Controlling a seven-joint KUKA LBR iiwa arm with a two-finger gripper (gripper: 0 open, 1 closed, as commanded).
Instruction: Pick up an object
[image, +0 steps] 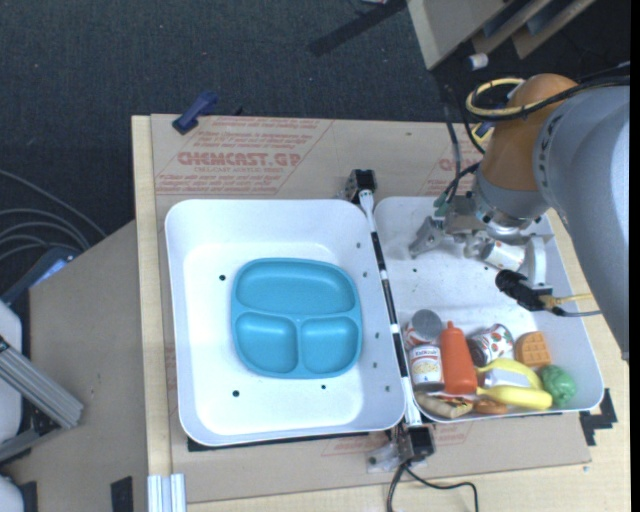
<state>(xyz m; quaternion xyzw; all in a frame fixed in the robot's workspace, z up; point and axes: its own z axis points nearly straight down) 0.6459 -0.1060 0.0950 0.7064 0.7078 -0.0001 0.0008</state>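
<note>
On the bench, two shallow white bins sit side by side on a board printed with red lettering. The left bin (190, 300) holds a blue divided plate (296, 317), three compartments, lying flat near the bin's centre.

The right bin (400, 225) carries the loose objects, all bunched along its 6 o'clock edge. Reading from 9 o'clock across to 3 o'clock: a small jar with a grey lid (426, 355), an orange-red bottle (459, 360) lying beside it and touching, a can with a red label (491, 345), a waffle-like brown piece (534, 349), and a green item (559, 382) at the corner. A yellow banana (516, 386) lies across the front of the group, below the can.

The arm (590, 190) enters from 3 o'clock, its orange band (520, 130) uppermost. The gripper (445, 236) hangs over the bare 12 o'clock half of the right bin, well apart from the heap. Whether its fingers stand wide or narrow cannot be told from this angle; nothing is seen between them.

A blue clip (194, 112) rests at the board's 11 o'clock corner.
</note>
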